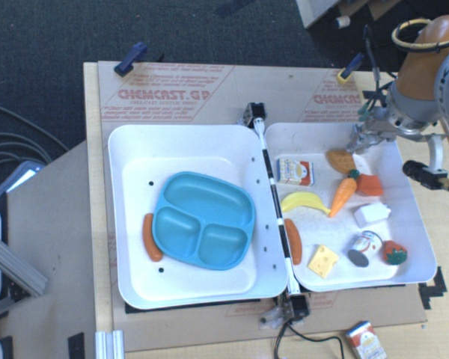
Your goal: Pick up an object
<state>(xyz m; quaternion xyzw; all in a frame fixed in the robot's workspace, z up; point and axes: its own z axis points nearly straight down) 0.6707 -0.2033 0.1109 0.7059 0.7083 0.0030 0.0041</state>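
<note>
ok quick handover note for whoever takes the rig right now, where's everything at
Gripper: low over the far end of the right bin, by the brown piece; whether it is open or shut cannot be told, and nothing is seen held.
Right bin: carrot, banana, cheese wedge, small carton, white block, strawberry, sausage.
Left bin: blue divided plate with a second sausage beside it.
Done: nothing lifted yet.
Left: grasp one object and raise it.
</note>
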